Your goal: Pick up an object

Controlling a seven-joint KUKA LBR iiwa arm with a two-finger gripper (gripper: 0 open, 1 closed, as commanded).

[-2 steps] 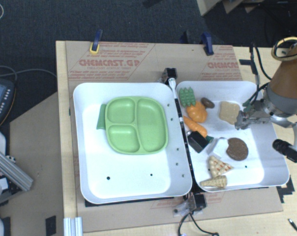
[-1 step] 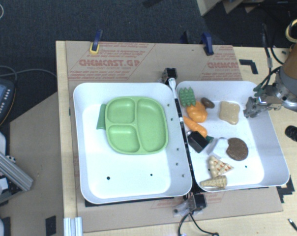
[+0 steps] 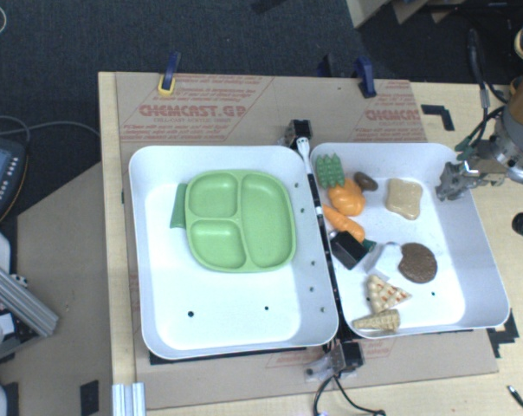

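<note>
Right now the claw (image 3: 449, 183) hangs over the far right edge of the right-hand white plastic bin (image 3: 469, 258); whether it is wide or narrow cannot be told, and nothing shows in its grip. Nearest, just to its left, lies a beige flat bread-like piece (image 3: 404, 198). Below and to its left sits a brown round cookie-like disc (image 3: 417, 263). Further left lies an orange carrot-shaped toy (image 3: 345, 200), and well beyond it a green divided plastic tray (image 3: 241, 220).

A green divided plate (image 3: 241, 220) lies in the left white bin (image 3: 149, 232); beyond the bin, two clamps (image 3: 167, 76) grip the tabletop (image 3: 114, 120).
</note>
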